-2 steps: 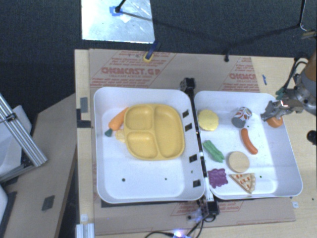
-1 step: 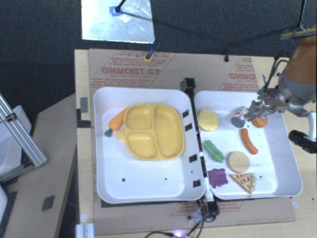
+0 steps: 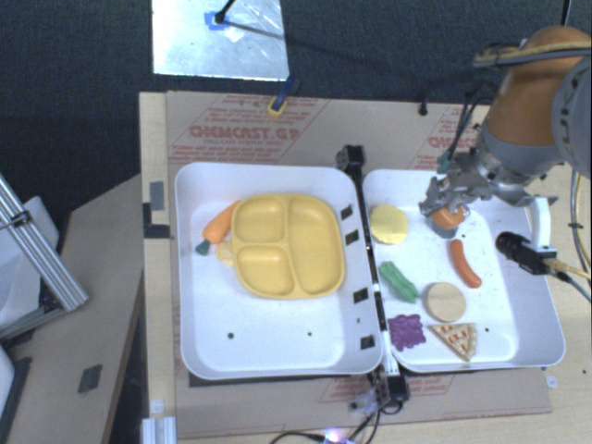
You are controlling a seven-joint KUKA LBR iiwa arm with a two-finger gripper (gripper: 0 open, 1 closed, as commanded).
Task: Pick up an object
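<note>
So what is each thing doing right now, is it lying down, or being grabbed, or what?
Tool: down in the right bin, over an orange object; grip unclear.
Yellow divided plate: flat in the left bin.
Carrot: lying against the plate's left edge.
Sausage: lying loose.
Green pod: lying loose.
Pizza slice: lying flat.

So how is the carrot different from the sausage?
The carrot is orange with a green tip; the sausage is redder, without green. The carrot lies in the left bin, tucked against the yellow tray; the sausage lies in the right bin, touching nothing. Both are long and slanted.
</note>
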